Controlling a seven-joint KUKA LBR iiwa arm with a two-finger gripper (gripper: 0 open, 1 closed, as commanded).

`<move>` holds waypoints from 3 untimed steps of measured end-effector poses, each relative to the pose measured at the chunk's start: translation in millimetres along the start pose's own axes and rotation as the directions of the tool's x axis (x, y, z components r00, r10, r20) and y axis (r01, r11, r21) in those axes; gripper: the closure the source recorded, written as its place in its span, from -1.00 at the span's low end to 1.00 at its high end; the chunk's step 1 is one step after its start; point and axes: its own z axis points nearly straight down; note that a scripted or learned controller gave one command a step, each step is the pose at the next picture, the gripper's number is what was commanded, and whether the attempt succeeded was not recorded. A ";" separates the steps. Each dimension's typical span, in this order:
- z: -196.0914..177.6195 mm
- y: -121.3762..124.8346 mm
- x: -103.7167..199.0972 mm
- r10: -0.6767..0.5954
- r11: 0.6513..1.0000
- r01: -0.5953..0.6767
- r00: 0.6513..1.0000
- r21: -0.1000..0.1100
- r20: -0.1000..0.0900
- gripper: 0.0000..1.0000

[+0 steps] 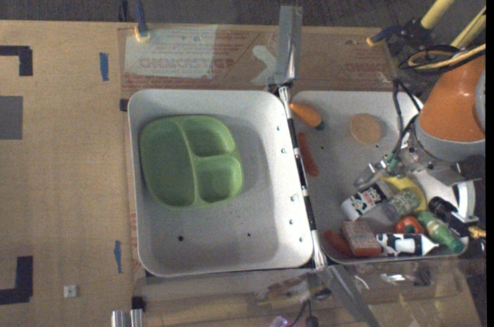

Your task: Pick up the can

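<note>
The right bin (340, 106) holds a pile of small items. A small olive-grey cylinder (406, 200) that looks like the can lies on its side in the pile, next to a yellow item (403, 184). My gripper (380, 170) hangs below the orange band (459, 106) of the arm, low over the pile's left part. It is just up and left of the can and above a black-and-white spotted bottle (364, 202). The wrist and cables hide part of it, and nothing can be seen held in it.
Around the can lie a red tomato (409, 225), a green bottle (441, 233), a second spotted bottle (405, 244) and a brown block (360, 238). A carrot (306, 114), a red pepper (308, 153) and a tan disc (366, 129) lie farther back. A green divided plate (191, 160) sits in the left bin (262, 241).
</note>
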 end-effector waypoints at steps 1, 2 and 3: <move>0.8 22.4 -31.1 0.017 1.000 -0.017 1.000 0.000 0.001 -1.00; 0.8 76.3 10.7 0.058 0.998 -0.058 0.998 0.000 0.000 -1.00; 1.1 94.3 30.7 0.372 0.928 -0.372 0.928 0.001 0.001 -1.00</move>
